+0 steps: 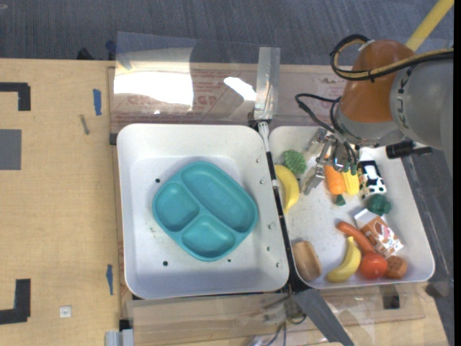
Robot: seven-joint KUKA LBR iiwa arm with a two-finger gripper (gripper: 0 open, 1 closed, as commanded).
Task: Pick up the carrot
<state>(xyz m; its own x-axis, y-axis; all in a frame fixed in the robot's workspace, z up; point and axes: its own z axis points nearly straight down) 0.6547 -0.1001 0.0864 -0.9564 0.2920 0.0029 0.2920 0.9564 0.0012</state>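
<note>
1. Orange carrot (335, 179) lies in the right bin (421, 215), beside the corn (351, 181).
2. The gripper (322, 166) is down by it; I cannot tell its grip.
3. Next, I think, it must lift the carrot straight up.

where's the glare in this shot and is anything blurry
Camera view: bright glare on the clear sheet behind the left bin; the small toys near the gripper, including the carrot, look soft and hard to separate; the teal plate is evenly lit with a faint shadow.
</note>
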